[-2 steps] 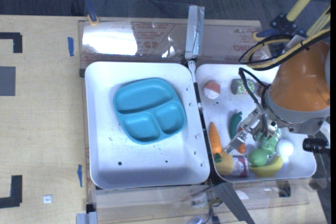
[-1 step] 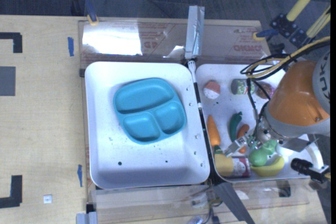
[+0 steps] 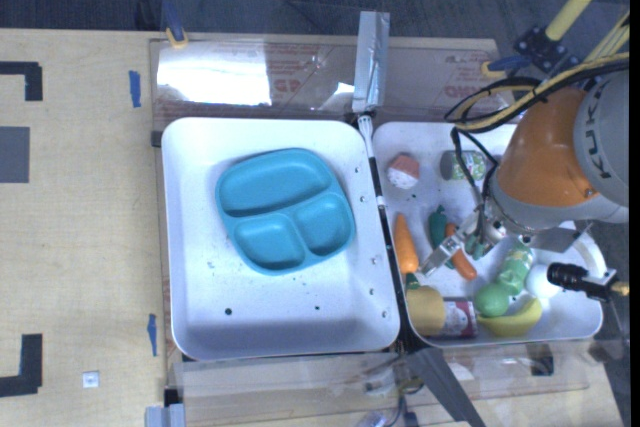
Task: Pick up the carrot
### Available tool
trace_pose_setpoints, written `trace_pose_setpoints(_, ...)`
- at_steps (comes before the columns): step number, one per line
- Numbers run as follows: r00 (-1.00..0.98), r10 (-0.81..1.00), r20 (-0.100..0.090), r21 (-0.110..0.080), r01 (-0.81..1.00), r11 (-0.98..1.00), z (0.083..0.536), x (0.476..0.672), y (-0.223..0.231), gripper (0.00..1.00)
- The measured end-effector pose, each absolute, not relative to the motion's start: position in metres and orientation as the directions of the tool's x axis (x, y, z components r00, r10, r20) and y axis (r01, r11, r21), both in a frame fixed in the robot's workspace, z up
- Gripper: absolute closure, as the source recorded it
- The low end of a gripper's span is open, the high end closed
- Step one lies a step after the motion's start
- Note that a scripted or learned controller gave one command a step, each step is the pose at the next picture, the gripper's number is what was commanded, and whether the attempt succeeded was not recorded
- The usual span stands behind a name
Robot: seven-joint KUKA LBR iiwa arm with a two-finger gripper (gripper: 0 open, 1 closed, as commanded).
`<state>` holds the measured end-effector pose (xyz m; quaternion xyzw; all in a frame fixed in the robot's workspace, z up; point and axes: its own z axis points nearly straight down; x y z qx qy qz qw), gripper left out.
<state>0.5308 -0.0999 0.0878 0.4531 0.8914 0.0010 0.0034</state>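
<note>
The carrot (image 3: 404, 245) lies along the left wall of the right bin (image 3: 590, 315), above a yellow fruit (image 3: 424, 307). The claw (image 3: 452, 250) sits just right of it, over a smaller orange piece (image 3: 464, 264); whether it is spread or pinching cannot be told. "KU" reads on the arm (image 3: 600, 150).

The grey arm (image 3: 600, 130) reaches in from the right, its orange band (image 3: 540, 160) just above the wrist. The wrist points down and leftward, ending in the claw (image 3: 448, 253), whose metal tips sit low and slanted.
</note>
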Motion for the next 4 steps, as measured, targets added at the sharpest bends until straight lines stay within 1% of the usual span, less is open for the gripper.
trace_pose_setpoints(1, -0.589, 0.808, -0.012, 0.012, 0.808, 0.589, 0.100, 0.534, -0.100, 1.00)
trace_pose_setpoints(2, -0.242, 0.970, -0.001, 0.004, 0.970, 0.242, 0.185, 0.531, -0.040, 1.00)
trace_pose_setpoints(3, -0.239, 0.971, -0.001, 0.001, 0.971, 0.239, 0.184, 0.530, -0.041, 0.00)
trace_pose_setpoints(4, -0.220, 0.976, 0.001, -0.002, 0.976, 0.220, 0.184, 0.510, -0.047, 0.00)
